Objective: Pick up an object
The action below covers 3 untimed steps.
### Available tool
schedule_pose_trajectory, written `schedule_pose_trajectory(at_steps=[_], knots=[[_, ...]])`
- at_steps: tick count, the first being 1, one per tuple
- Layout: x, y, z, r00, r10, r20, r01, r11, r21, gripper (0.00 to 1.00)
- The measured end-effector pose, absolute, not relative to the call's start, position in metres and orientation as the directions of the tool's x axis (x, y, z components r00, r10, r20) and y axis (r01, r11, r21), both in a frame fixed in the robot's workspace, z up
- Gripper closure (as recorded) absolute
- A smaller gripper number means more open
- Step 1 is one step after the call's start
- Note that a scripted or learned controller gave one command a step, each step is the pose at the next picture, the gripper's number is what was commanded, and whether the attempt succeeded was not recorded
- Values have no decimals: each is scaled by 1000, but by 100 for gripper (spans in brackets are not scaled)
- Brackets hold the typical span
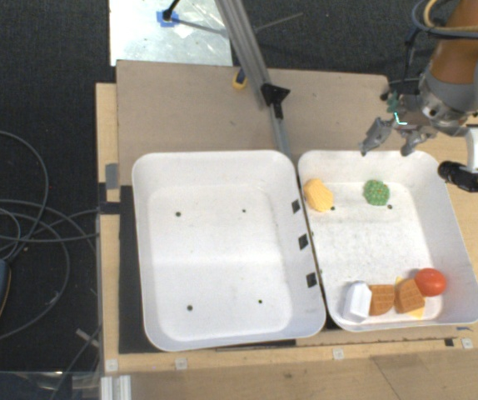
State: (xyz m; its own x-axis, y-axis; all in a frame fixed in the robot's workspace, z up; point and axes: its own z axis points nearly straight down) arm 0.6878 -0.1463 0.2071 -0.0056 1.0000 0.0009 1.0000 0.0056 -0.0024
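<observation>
The claw (391, 142) hung spread open and empty above the right bin's (460, 223) far rim. The green ball (376, 192) lay just below it; being round, it would likely roll away from a slightly off-centre pinch.

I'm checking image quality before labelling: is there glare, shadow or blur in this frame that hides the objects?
Camera view: lighting is even and soft, the right bin bright white but not blown out; the green ball, yellow item and red ball cast only faint shadows; the pincer is slightly soft; glare sits on the shiny patch of floor at top.
</observation>
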Motion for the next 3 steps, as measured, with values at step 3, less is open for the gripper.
schedule_pose_trajectory(at_steps=[3], knots=[[681, -154, 97, -3, 1000, 0, 1000, 3, -3, 0]])
